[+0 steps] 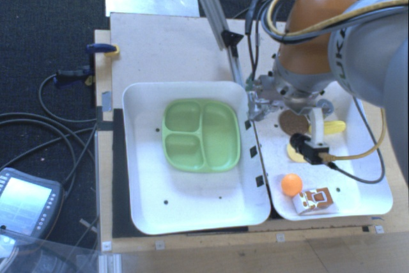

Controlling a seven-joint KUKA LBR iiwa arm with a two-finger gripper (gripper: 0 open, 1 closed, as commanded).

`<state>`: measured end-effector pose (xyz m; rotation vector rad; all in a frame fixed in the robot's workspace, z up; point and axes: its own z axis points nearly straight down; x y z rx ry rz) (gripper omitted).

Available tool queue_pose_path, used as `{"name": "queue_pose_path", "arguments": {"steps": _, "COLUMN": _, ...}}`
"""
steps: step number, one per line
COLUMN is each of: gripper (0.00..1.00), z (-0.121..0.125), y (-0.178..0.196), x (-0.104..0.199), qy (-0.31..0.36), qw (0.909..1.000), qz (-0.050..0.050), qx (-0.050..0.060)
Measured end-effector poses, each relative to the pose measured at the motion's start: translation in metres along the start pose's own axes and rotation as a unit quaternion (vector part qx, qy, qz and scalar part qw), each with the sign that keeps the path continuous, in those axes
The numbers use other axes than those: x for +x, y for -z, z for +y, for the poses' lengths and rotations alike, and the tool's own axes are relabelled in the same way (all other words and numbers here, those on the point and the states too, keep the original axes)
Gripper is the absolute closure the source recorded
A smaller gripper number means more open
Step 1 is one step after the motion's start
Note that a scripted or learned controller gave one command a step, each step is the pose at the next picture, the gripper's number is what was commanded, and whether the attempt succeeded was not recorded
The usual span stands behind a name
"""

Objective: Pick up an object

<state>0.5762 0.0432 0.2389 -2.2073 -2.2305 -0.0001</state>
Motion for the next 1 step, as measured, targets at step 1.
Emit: {"name": "queue_pose_path", "arguments": {"steps": 1, "gripper": 1.0, "z": -0.0238, "y": -0.0144, "x": 0.0512, "qy": 0.0, "qw": 1.0, "qz": 0.0, "qx": 0.0}}
